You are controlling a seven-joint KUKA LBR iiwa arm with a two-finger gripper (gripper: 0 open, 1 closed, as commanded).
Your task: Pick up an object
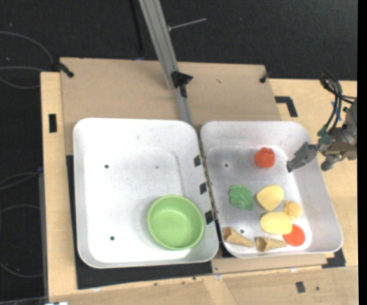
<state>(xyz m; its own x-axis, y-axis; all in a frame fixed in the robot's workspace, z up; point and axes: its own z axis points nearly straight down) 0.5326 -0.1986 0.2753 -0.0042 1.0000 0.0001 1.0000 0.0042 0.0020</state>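
Nearest the camera, along the front wall of the right bin [310, 243], two brown wedges [237, 236] are seen beside an orange ball [295, 235] and a yellow lump [276, 222]. A green bowl [175, 222] sits in the left bin [107, 170]. Further back lie a smaller yellow piece [270, 197], a green leafy toy [241, 197] and a red cup [265, 157]. The gripper [312, 159] is spread wide at the right bin's far right edge, with nothing between its fingers.

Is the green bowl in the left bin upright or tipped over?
Upright. The green bowl shows its round open mouth and inside, resting flat on the left bin.
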